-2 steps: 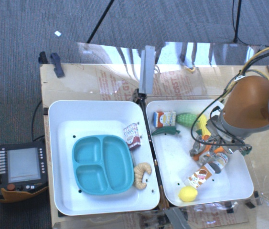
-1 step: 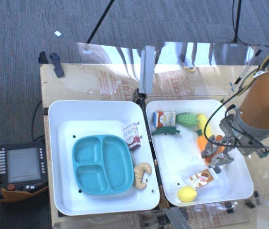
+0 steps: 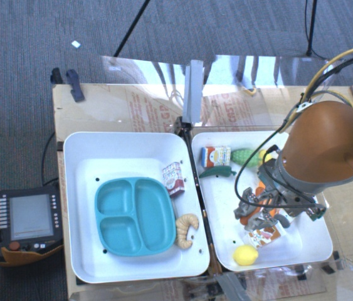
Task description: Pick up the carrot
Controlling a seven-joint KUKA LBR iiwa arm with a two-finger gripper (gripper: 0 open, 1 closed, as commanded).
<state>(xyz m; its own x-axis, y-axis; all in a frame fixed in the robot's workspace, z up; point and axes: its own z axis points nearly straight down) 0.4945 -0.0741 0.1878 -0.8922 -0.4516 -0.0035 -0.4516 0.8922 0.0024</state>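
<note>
The carrot is an orange piece in the middle of the right bin, mostly covered by the arm's wrist. My gripper hangs low over the same spot, right on top of the carrot, and its metal parts hide how it meets the carrot. More orange peeks out at the gripper's left side. The big orange band of the arm blocks the bin's right half.
The right bin also holds a lemon, a red-and-white packet, an orange-labelled can and a green vegetable. The left bin holds a blue divided plate, a small carton and a tan pastry.
</note>
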